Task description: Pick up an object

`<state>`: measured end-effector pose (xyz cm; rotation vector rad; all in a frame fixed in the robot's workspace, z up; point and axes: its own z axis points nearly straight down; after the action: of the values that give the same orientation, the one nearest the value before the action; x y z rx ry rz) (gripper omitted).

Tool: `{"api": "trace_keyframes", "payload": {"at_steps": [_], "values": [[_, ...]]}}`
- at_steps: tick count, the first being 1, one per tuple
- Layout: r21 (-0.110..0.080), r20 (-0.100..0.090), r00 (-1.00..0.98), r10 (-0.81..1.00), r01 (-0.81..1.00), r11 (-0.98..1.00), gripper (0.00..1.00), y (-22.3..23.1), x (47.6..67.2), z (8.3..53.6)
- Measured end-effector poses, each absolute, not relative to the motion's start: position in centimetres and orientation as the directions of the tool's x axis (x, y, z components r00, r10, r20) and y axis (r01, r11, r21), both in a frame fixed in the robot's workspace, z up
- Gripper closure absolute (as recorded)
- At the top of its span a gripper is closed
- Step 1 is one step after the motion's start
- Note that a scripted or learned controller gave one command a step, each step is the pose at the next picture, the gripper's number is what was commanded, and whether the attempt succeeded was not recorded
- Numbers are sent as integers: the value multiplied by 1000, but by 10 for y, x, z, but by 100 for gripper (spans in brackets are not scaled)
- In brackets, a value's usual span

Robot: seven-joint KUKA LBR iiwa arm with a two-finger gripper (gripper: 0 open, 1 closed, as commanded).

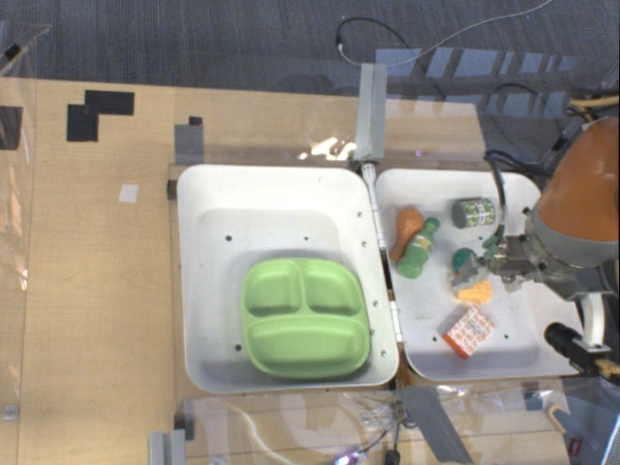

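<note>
- Right now the arm [581, 201] leans in over the right bin [426, 352], its gripper [489, 260] low above the bin floor.
- Whether the gripper is spread or pinched, I cannot tell from this angle.
- Just left of the gripper sits a small teal object [463, 258], and an orange wedge [475, 293] lies just below it, close to touching.
- Further left of the gripper, a green bottle [417, 252] lies tilted against an orange carrot-like piece [408, 227].
- Above the gripper, a small green can [473, 211] lies on its side.
- Below the wedge rests a red-and-white box [469, 332].
- Well left of the gripper, the left bin [208, 197] holds a green divided plate [305, 316].
</note>
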<state>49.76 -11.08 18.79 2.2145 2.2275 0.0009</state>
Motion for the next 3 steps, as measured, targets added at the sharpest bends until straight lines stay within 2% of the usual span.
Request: {"api": "trace_keyframes", "payload": {"at_steps": [1,2,3], "values": [[12,-3,-79,997,997,79,0,-155,546,90],[17,-2,-82,997,996,82,100,-153,548,100],[7,-3,-159,987,987,159,100,-122,635,243]]}}
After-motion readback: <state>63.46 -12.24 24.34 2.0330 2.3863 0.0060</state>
